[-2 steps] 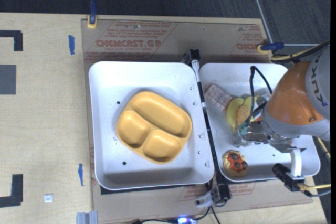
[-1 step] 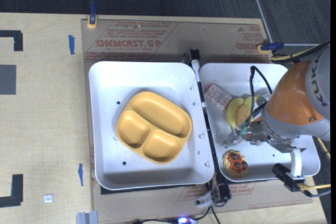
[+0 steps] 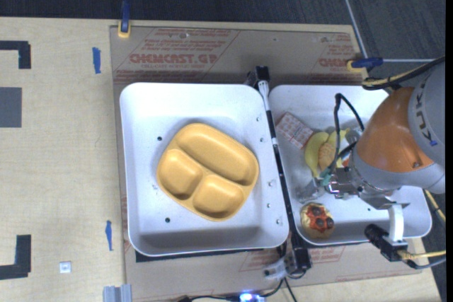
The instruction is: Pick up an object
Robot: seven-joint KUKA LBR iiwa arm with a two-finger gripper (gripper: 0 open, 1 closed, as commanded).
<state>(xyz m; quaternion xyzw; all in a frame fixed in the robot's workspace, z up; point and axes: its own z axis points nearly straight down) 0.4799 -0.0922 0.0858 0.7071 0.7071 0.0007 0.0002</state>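
Observation:
A yellow three-compartment plate (image 3: 206,170) lies upside-down or tilted in the left bin (image 3: 141,109). The right bin (image 3: 297,99) holds a pink-and-white packet (image 3: 292,129), a yellow banana-like object (image 3: 322,150) and a small round orange-red patterned object (image 3: 318,218). The arm with its orange band (image 3: 393,134) hangs low over the right bin. My gripper (image 3: 327,184) sits just below the yellow object and above the round one; its fingers are hidden under the wrist.
The two white bins meet along a black divider (image 3: 272,152) on a cardboard-covered bench. Cables (image 3: 343,109) loop off the wrist over the right bin. Blue clamps (image 3: 124,16) hold the board's corners.

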